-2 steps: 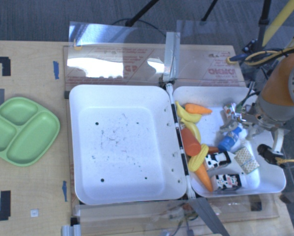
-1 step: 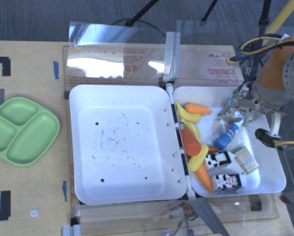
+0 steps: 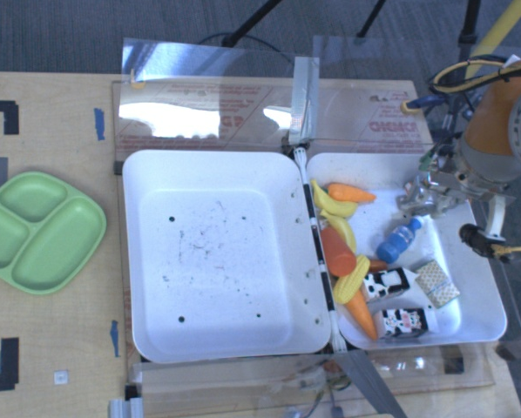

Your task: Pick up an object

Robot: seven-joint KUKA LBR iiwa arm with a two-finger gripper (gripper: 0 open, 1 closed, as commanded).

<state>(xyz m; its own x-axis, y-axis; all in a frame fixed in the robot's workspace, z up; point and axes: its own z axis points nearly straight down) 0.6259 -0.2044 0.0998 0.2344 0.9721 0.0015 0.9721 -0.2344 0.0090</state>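
Note:
The right bin holds a jumble of items. A blue bottle lies tilted near its middle. Along the left wall sit a yellow banana, an orange carrot, a red-orange cylinder, a yellow corn-like piece and a second carrot. Two black-and-white cow-print cartons and a beige checkered block lie toward the front. My gripper hangs over the bin's back right part, just above and right of the blue bottle, with nothing visibly held.
The left bin stands beside the right one, split by a shared rim. A green divided plate rests on the bench at far left. Clear plastic panels rise behind both bins. Cables and the orange-banded arm crowd the right.

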